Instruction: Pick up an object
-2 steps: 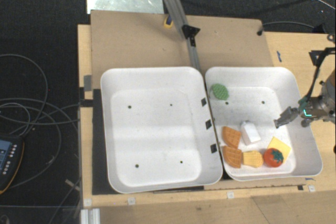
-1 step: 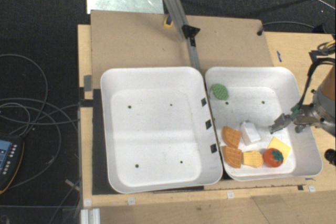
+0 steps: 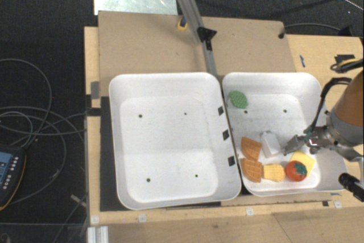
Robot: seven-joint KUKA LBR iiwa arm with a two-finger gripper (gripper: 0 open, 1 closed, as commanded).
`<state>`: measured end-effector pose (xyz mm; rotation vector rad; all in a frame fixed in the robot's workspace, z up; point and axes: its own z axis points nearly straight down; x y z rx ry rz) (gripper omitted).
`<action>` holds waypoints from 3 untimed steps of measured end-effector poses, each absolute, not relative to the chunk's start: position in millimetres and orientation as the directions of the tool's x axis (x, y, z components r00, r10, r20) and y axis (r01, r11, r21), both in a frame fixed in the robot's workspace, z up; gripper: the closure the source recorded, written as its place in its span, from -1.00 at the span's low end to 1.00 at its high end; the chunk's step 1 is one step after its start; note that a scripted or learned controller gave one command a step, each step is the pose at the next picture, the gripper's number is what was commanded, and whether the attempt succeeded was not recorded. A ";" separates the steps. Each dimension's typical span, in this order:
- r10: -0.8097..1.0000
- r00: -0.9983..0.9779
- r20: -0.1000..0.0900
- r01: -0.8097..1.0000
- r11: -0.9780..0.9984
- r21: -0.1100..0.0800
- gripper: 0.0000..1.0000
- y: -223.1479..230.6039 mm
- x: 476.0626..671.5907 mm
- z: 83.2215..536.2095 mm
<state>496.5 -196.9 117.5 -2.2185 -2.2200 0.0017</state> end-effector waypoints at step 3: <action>1.000 -0.005 -0.003 1.000 0.005 0.008 1.00 -198.7 508.3 162.5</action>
